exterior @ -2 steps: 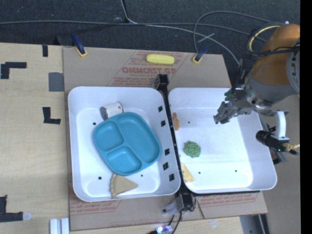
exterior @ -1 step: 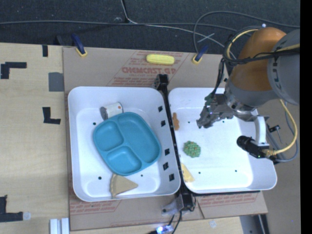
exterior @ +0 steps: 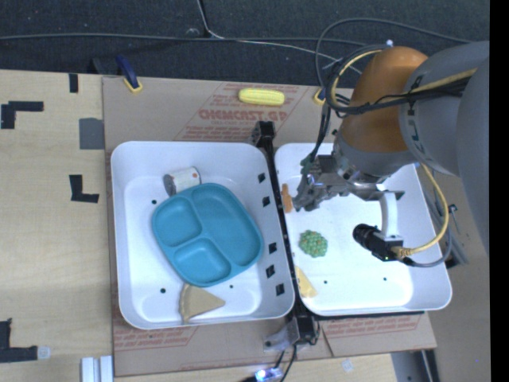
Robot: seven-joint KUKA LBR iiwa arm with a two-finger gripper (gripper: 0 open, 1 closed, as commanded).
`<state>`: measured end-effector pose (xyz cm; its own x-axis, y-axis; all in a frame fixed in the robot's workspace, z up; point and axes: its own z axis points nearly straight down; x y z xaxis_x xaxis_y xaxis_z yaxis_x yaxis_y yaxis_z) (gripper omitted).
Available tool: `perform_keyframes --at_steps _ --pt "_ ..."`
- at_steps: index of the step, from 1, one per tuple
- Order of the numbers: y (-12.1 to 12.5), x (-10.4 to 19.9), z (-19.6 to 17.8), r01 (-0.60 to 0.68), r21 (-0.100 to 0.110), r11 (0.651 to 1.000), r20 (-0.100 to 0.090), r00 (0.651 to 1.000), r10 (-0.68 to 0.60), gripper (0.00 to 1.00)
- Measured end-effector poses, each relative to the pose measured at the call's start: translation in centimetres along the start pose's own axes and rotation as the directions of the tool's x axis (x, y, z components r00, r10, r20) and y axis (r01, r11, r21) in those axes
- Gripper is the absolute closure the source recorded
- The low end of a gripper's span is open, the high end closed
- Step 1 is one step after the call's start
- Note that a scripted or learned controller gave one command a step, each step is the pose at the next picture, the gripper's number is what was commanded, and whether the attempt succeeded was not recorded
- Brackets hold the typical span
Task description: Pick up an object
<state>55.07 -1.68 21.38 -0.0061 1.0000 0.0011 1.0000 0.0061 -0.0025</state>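
My gripper (exterior: 306,200) hangs over the left part of the right bin (exterior: 398,293), its dark fingers pointing down and left. A green knobbly ball (exterior: 313,243) lies on the bin floor just below and slightly right of the fingertips, apart from them. A small orange piece (exterior: 286,197) rests against the bin's left wall beside the gripper. Nothing shows between the fingers. A yellow-tan wedge (exterior: 305,284) lies near the right bin's front left corner.
The left bin (exterior: 127,213) holds a blue divided plate (exterior: 208,231), a small grey-and-white cup (exterior: 183,180) behind it and a tan triangular piece (exterior: 199,302) in front. A yellow banana-like object (exterior: 262,96) lies on the cardboard behind the bins. Black cable connector (exterior: 375,240) hangs right of the ball.
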Motion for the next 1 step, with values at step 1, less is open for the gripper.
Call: perform_keyframes --at_steps 1 --pt "-0.04 5.51 -1.28 0.001 -0.001 1.000 -0.001 1.000 -0.001 1.00"
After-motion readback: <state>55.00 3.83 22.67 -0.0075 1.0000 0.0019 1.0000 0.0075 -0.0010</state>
